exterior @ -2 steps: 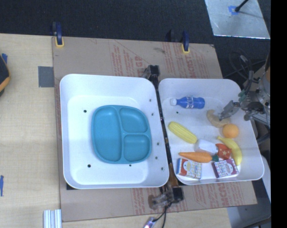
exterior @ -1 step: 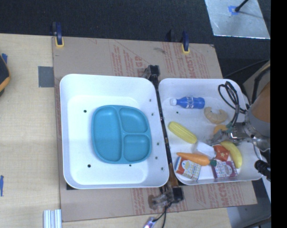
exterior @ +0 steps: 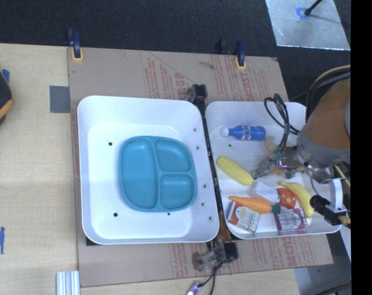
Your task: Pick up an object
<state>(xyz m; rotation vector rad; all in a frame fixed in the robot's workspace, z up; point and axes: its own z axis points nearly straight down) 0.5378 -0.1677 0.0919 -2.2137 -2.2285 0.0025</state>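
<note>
Yellow corn cob lies just left of the fingers, whose spread I cannot tell

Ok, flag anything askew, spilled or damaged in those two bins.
Nothing stands out. The blue divided plate lies flat in the left bin; the bottle, corn, carrot and banana lie loose but intact in the right bin.
</note>
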